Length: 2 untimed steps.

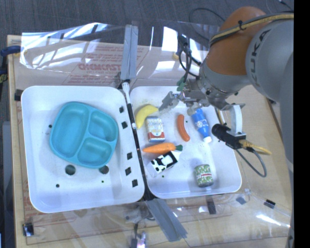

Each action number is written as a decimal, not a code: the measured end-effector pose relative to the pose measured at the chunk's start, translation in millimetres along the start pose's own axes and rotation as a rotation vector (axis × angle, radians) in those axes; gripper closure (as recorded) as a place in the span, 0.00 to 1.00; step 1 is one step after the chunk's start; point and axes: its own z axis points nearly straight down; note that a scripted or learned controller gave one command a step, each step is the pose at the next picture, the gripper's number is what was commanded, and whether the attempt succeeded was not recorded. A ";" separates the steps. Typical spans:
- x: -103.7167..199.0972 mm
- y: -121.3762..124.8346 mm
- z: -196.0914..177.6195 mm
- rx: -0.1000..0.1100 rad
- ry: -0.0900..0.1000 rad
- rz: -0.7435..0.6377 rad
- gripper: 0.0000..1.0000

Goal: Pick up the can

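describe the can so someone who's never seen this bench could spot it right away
Look in the right-hand white bin, the one without the blue tray. The can stands near that bin's left side, just below the banana and above the carrot. It is the small upright item with a red and white label, unlike the green-labelled jar at the lower right.

You can read part of the maker's name, "KU", in dark letters on the grey arm housing (262, 48), just above and right of the tool. On the flattened brown cardboard sheet (88, 63) under clear plastic, far left of the tool, red print shows but stays illegible to you.
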 end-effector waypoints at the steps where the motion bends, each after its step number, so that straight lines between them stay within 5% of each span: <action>1: -52.9 -83.6 81.2 -0.002 0.000 -0.196 0.00; 2: -52.9 -83.5 81.1 -0.002 0.000 -0.196 0.00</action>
